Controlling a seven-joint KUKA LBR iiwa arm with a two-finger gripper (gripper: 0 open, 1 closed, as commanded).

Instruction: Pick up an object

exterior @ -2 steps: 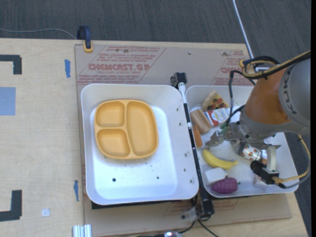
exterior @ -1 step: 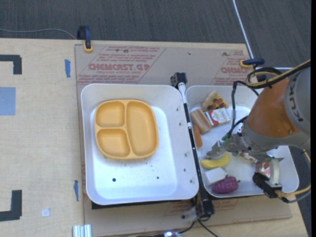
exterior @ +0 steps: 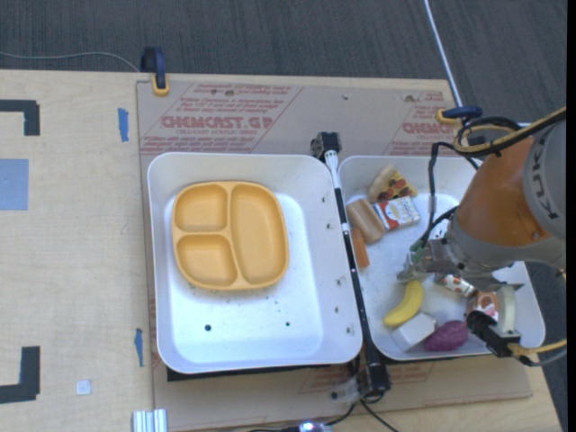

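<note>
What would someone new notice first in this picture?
The yellow divided plate stands out, sitting in the left bin. Next comes the grey and orange arm reaching over the right bin, above a clutter of toy food including a banana and a purple piece.

The arm (exterior: 504,210) hides part of the right bin (exterior: 378,327).

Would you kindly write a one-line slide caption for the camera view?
Arm over the right bin of toy food, gripper above the banana; yellow plate in the left bin.
</note>
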